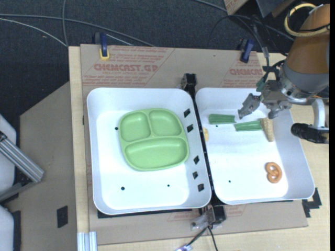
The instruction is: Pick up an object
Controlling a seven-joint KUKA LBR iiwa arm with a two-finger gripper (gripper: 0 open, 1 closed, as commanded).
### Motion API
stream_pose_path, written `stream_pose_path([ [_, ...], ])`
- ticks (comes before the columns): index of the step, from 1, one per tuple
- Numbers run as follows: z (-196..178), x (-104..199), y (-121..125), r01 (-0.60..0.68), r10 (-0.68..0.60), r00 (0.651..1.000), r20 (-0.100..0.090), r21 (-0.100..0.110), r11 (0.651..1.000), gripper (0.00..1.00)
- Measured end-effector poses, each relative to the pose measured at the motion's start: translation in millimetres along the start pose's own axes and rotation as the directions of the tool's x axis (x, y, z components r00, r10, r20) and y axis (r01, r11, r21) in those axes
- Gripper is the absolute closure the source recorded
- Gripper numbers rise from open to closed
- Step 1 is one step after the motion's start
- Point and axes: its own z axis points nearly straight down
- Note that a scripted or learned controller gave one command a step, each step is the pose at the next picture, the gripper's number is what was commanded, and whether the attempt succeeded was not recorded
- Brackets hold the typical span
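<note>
Gripper (260, 104) is hovering over the far part of the right bin (293, 192), fingers spread open, nothing between them. Arm is coming in from the right, orange band cut off by the frame's edge.

Right bin is holding four small things. Flat green strip (222, 119) is lying far-left, a second green strip (247, 126) sitting just right of it, nearly under the gripper. Tan wedge-shaped piece (268, 129) is lying beside that strip's right end; can't tell if they're touching. Pretzel (272, 172), brown and knotted, is sitting well apart toward the near-right corner.

Left bin (99, 156) is holding a pale green plate (154, 139), smooth plastic, rounded, three compartments, lying flat.

Both bins are glossy white with rounded corners, sitting on a tan board (131, 61) with red printing. Something small and yellowish is sitting at the seam between the bins, too small to identify.
</note>
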Motion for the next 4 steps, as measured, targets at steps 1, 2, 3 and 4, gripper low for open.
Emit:
stream_pose_path([
  [1, -7, 0, 3, 0.003, -0.003, 1.0, 0.002, -0.014, 1.0, 0.0],
  [2, 55, 4, 1, 0.003, -0.003, 1.0, 0.0, -0.008, 1.0, 0.0],
  [3, 98, 2, 2, 0.003, -0.003, 1.0, 0.001, -0.009, 1.0, 0.0],
  [4, 138, 3, 2, 0.003, -0.003, 1.0, 0.0, -0.009, 1.0, 0.0],
])
